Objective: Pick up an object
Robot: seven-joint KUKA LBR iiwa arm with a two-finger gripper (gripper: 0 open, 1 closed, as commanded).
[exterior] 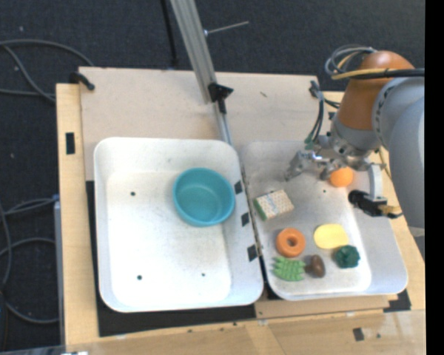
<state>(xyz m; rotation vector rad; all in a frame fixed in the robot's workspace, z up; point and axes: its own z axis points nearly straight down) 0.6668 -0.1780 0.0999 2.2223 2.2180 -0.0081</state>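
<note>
Two bins are set side by side on the bench point(155, 102). In the left bin point(118, 272) a bowl point(203, 196) is placed, right of its middle. In the right bin point(388, 272) a ball point(341, 177) lies toward the far side, just beside the gripper point(311, 161). A block point(273, 204) is found near the dividing edge. Toward the near side, a ring point(290, 242) and a flat oval piece point(331, 236) are placed side by side, and in front of them three small items point(316, 265) are lined up.
</note>
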